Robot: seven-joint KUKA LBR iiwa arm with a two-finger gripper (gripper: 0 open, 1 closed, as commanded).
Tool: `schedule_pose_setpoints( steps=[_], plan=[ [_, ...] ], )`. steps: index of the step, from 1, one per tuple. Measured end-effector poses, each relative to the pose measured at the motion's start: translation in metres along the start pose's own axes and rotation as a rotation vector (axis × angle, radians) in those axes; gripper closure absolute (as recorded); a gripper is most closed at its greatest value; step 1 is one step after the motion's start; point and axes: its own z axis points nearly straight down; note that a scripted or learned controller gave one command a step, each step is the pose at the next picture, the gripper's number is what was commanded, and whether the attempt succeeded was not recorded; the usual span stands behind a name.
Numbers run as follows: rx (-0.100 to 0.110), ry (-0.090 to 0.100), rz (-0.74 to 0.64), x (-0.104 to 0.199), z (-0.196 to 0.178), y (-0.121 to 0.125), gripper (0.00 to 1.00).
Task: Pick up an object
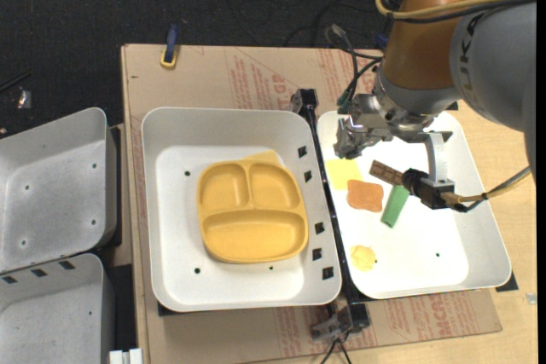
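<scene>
My gripper point(347, 146) hangs over the far left part of the right bin point(478, 256), just above a flat pale yellow piece point(342, 175). Nothing shows between its tips. Close to its right lie a brown bar point(385, 173), an orange toast-like piece point(365, 196) and a green block point(394, 205). A small yellow lump point(363, 257) rests nearer the front of the same bin. In the left bin point(171, 268) sits a yellow divided plate point(252, 211).
The ridge between the two bins point(324, 200) carries several black clips. An upturned white bin point(51, 183) lies at the far left off the board. A blue and yellow clamp point(170, 47) grips the board's far edge.
</scene>
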Motion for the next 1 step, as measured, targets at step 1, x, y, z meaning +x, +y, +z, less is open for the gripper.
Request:
schedule_pose_setpoints(
  steps=[1],
  plan=[
    [0.001, 0.000, -0.001, 0.0575, -0.0025, -0.0024, 1.00]
  ],
)
